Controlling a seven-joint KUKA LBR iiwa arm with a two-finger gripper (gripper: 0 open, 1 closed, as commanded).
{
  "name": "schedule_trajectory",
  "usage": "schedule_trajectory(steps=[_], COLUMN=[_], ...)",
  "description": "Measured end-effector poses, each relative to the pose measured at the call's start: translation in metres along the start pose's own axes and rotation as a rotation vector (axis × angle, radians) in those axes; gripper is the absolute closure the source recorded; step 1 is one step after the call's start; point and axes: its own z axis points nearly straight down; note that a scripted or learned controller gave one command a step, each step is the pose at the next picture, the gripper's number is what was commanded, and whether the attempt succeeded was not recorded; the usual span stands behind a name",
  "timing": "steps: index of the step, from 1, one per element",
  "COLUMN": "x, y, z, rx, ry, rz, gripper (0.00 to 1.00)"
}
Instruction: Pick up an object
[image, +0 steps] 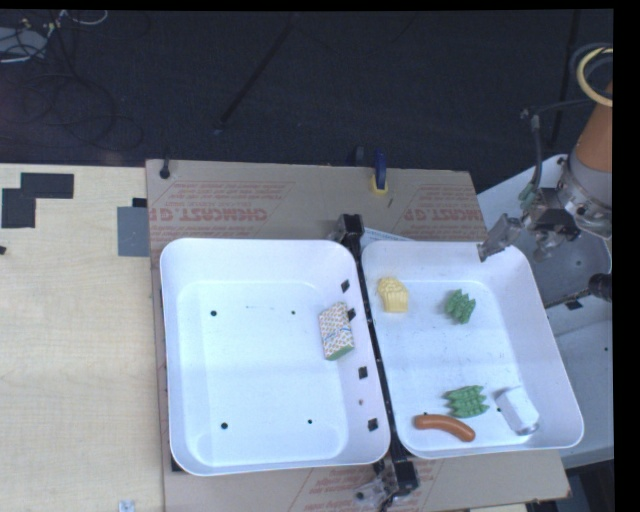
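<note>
Nearest me, along the front of the right bin (560, 400), I'm seeing a reddish sausage (444, 427) lying flat. Just behind it sits a green leafy piece (466, 401), close but whether they touch I can't say. A small white cylinder (517, 409) lies tilted by the front right corner.

Moving back, the left bin (200, 400) has one thing in it: a patterned block (336, 331), pale with a green end, up against the right wall beside the black divider clips (362, 372).

Further up the right bin, a yellow corn piece (392, 294) rests near the left wall, and a second green piece (460, 305) sits apart from it toward the middle. Any of these is a candidate for the pick; all lie on the bin floors, none lifted.

Now the arm (600, 140): it comes in from the right, orange band high near the top corner, wrist angled down and leftward. I've got the gripper (497, 243) hanging over the far right corner of the right bin, above the rim, well apart from every object. It's dark and small at this angle, so I cannot tell its state. Nothing visible is in it.

Both bins rest on a cardboard sheet (260, 200), with the pale bench (70, 350) to the left.
</note>
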Motion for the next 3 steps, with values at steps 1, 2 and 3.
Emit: schedule_trajectory(steps=[1,2,3], x=[-0.021,-0.020,-0.021], y=[-0.043,-0.157,-0.153], z=[0.079,0.010,0.004], rx=[0.008,0.004,0.004], ry=[0.002,0.002,0.003], rz=[0.002,0.005,0.005], gripper=[0.00,0.00,1.00])
